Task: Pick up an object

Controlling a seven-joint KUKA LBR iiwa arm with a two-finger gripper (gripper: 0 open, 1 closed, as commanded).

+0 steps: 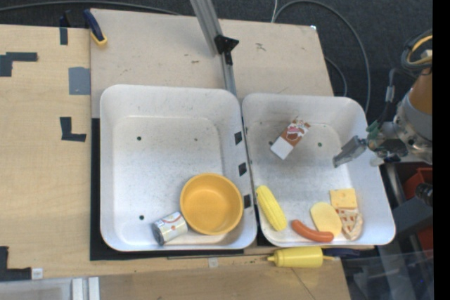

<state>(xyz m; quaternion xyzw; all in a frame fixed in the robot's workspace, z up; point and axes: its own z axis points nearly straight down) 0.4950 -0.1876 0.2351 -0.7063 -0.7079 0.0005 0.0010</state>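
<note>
Objects for picking lie spread across two shallow white bins seen from above, and none is in the gripper's grasp. Largest are the bins themselves: the left bin (126,151) and the right bin (330,112) sit side by side, their inner walls touching. The grey arm (415,116) with its orange band enters from the right edge, and its gripper (349,151) hangs over the right bin's right side, near the wall. Whether the fingers are open or closed cannot be told at this size; nothing shows between them.

In the left bin, a yellow bowl (211,204) sits near the front right corner, with a small can (169,227) lying on its side just beside it. In the right bin, a small white and red carton (290,138) lies alone near the middle. Along the front lie a corn cob (271,207), a yellow oval piece (325,218), a cheese wedge (344,199), a pizza slice (350,223) and a red sausage (311,231), crowded close together. A yellow mustard bottle (299,258) lies outside, in front of the right bin.

Risks, as a judgement: the gripper is close to the bin's right wall, so a straight descent may strike the rim. The front pieces are packed, so the fingers may catch two at once or nudge them apart. Flat pieces may slip. The carton, well apart from the rest, looks the safest target.
</note>
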